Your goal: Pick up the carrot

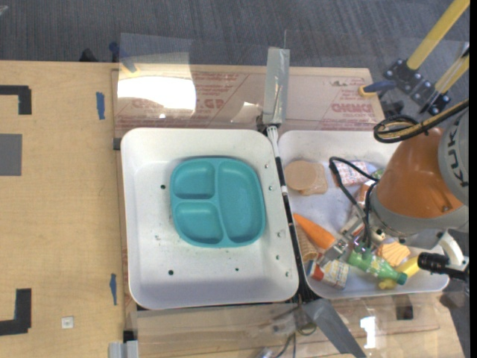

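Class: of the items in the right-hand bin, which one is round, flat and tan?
The tan disc at the bin's upper left corner, above the orange carrot.

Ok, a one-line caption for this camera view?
Gripper lowered into the right bin beside the carrot; teal divided plate in left bin.

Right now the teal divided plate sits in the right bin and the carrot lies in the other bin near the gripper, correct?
Not quite. The teal divided plate sits in the left bin, as the camera view shows. The carrot lies in the other bin, the right bin, near the gripper.
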Tool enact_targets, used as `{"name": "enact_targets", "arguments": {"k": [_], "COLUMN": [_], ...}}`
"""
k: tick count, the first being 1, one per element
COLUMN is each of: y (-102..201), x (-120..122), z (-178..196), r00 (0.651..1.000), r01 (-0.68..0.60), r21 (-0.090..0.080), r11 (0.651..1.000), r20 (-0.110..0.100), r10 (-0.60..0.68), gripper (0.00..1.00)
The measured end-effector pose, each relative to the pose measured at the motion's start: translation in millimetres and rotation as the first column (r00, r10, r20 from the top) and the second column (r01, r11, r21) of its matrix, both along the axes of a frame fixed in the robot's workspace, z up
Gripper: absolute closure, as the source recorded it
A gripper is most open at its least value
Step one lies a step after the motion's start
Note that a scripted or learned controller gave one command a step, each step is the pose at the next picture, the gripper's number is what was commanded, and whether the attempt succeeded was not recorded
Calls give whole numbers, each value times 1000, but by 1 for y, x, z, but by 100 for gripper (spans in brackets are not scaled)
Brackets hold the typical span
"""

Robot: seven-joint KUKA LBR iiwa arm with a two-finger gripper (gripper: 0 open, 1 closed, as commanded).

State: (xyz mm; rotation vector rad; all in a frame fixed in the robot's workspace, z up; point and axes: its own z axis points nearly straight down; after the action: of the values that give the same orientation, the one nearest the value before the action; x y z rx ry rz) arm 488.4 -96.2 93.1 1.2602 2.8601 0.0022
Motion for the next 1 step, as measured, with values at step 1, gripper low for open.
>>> {"name": "enact_targets", "arguments": {"k": [1], "y": [-2], "x": [-4], "z": [0], "r00": [992], "r01": [127], "r21": [6], "r11": [992], "r20": [-2], "r10": [-127], "gripper": [0]}}
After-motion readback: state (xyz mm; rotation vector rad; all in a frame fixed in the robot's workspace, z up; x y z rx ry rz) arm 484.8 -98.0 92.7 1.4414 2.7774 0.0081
